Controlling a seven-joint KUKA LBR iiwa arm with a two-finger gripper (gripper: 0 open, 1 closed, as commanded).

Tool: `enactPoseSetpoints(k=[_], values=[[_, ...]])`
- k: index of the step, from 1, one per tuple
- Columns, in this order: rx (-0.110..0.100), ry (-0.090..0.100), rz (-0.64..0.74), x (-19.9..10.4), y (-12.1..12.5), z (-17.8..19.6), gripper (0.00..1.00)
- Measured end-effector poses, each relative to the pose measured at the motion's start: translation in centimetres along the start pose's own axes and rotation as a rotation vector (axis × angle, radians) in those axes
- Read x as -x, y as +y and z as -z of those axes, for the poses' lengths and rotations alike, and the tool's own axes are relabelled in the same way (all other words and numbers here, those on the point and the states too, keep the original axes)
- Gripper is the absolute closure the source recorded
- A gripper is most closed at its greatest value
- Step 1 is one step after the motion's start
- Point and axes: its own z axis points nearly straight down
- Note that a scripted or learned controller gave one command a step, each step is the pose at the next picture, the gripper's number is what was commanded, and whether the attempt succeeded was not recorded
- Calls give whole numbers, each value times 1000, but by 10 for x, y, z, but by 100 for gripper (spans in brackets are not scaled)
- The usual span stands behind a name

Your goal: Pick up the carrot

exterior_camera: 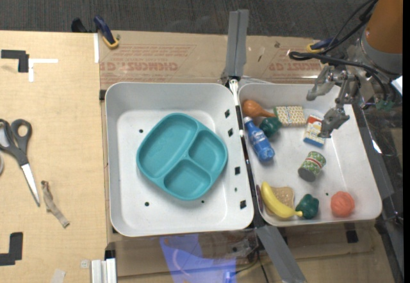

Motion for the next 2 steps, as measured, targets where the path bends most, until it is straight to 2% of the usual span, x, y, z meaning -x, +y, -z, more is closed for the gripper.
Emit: enactPoseSetpoints(k=[1, 2], values=[[-1, 2, -499, 18, 57, -30, 0], [-1, 3, -639, -21, 105, -29, 0]])
